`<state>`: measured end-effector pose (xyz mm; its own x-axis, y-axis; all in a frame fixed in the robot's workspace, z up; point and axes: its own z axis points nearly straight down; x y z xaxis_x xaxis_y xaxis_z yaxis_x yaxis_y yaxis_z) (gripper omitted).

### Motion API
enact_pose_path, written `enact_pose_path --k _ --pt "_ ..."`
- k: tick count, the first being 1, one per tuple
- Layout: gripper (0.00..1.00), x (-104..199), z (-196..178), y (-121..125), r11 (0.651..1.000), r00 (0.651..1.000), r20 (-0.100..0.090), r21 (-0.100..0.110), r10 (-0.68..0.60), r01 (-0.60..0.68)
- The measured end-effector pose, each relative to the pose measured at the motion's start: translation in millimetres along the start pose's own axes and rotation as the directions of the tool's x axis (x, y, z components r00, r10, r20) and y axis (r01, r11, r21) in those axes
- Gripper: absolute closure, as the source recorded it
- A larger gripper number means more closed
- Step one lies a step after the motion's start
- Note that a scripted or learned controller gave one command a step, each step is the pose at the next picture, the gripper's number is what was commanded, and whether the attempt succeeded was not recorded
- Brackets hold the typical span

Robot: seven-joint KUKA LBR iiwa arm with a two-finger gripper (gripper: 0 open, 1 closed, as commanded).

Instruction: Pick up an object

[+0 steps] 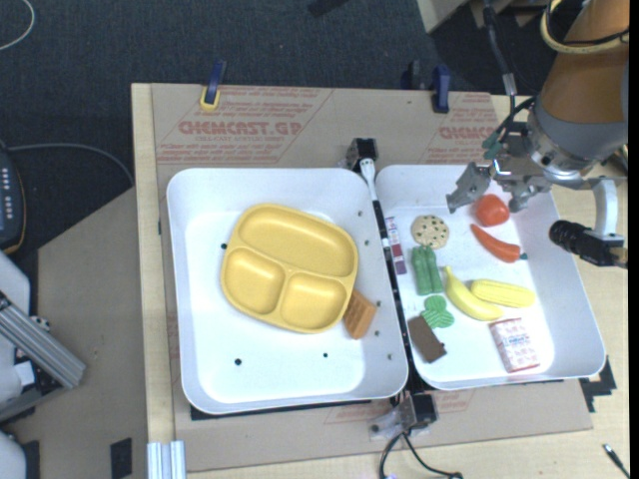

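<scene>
While spread open, the metal gripper (491, 190) hovers seemingly above a round red tomato (491, 211).

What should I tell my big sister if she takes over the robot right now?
Gripper: open, holding nothing, just above the tomato in the right bin.
Also in the right bin: chili, cookie, banana, corn, two green pieces, a brown piece and a small packet.
Left bin: yellow tray, with a brown piece at its edge.
Done: nothing picked up yet.
Left: close on one thing, probably the tomato, and lift it.
</scene>
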<state>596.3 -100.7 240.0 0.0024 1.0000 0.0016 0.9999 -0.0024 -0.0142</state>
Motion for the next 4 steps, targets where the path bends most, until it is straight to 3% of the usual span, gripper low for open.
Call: enact_pose_path --k 1,4 --pt "0.0 0.2 -7.3 2.3 1.0 1.0 0.001 -0.013 -0.003 0.003" --pt "0.0 0.9 154.2 3.1 1.0 1.0 0.0 -0.007 -0.002 0.002"
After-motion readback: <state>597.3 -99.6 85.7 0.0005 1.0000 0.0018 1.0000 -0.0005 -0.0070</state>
